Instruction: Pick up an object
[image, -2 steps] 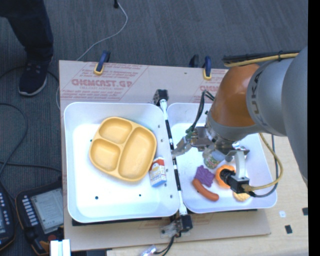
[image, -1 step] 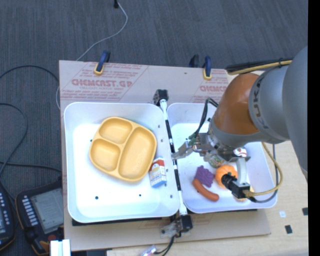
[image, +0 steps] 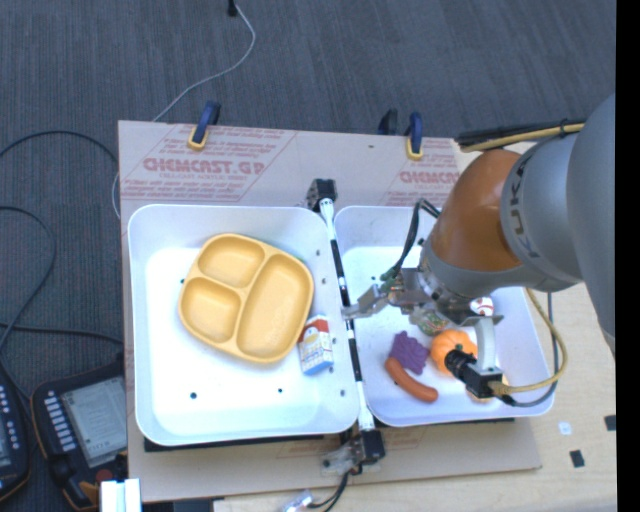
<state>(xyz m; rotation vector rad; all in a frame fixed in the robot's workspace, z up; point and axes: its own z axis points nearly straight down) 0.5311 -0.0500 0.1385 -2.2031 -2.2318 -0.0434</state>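
Camera view: the gripper (image: 432, 318) hangs low over the right bin (image: 540, 390), just above and between the bin's middle and the small heap of toy food; whether it is apart or together I cannot tell, since the wrist hides it from above. The arm (image: 520, 215) comes in from the right, its grey body bent over the bin and the orange band (image: 478, 215) turned toward the camera, so the wrist points steeply down into the bin.

Just below the gripper lie three small things, close together: one purple grape bunch (image: 407, 351), one orange fruit (image: 450, 346) touching or just beside it on the right, and one red-orange sausage (image: 411, 380) lying aslant in front of the grapes. None of them can be seen inside the gripper.

Across the divider, the left bin (image: 160, 390) holds two things: one yellow divided plate (image: 246, 296) with three compartments, lying flat in the middle, and one small carton (image: 316, 346) with a red and blue label, just beside the plate's lower right edge and near the bin's right wall.

Both bins rest on one brown board (image: 200, 165) clamped at its far edge by two blue clamps (image: 207, 122).
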